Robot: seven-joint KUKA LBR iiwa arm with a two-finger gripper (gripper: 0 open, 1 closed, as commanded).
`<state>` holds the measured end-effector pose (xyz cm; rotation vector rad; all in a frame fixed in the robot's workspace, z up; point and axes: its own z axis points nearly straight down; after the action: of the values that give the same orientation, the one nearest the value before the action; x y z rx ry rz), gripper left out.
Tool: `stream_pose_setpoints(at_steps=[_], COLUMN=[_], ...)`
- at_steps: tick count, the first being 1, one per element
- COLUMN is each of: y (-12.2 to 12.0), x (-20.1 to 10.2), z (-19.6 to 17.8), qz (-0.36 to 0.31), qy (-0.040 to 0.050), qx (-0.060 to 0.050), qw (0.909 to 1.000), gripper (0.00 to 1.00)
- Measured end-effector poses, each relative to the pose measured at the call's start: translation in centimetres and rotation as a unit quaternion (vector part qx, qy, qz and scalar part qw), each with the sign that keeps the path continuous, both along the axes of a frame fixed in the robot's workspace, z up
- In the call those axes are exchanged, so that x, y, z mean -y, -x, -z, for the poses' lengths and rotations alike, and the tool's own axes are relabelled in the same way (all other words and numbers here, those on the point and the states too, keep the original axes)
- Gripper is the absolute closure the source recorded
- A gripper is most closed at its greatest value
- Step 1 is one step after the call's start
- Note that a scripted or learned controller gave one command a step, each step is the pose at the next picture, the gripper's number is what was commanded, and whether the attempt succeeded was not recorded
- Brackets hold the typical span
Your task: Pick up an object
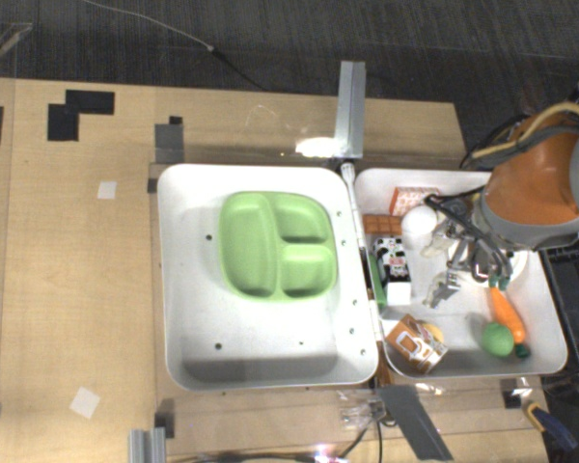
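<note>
The right bin (548, 347) holds several objects. An orange carrot (509, 314) lies at the right, with a round green fruit (497, 339) just below it. A brown wrapped packet (415, 343) sits at the bin's front left corner. A white rounded object (420, 226) stands near the bin's middle, behind it a red-orange box (406, 201). A black-and-white carton (394, 258) lies along the left wall. My gripper (446, 287) hangs over the bin's middle, between the white object and the carrot, with nothing visibly in it.
The left bin (188, 287) carries a green divided plate (275, 244). A metal post (351, 109) rises behind the wall between the bins. The arm's orange band (536, 177) covers the right bin's back right corner.
</note>
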<state>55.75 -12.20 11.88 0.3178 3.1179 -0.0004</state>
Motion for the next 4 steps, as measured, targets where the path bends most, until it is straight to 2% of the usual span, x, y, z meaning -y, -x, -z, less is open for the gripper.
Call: stream_pose_setpoints(at_steps=[1, 2, 3, 4], y=[-3.0, 1.2, 5.9, 5.6], x=[-3.0, 2.9, 6.0, 5.8], z=[2.8, 2.8, 2.4, 1.3], qz=[0.056, 0.153, 0.186, 0.182], qy=[0.0016, 0.0003, -0.0008, -0.0007], qx=[0.005, 0.005, 0.001, 0.005], qw=[0.9984, 0.9882, 0.9826, 0.9834], gripper=[0.00, 0.00, 0.00, 1.00])
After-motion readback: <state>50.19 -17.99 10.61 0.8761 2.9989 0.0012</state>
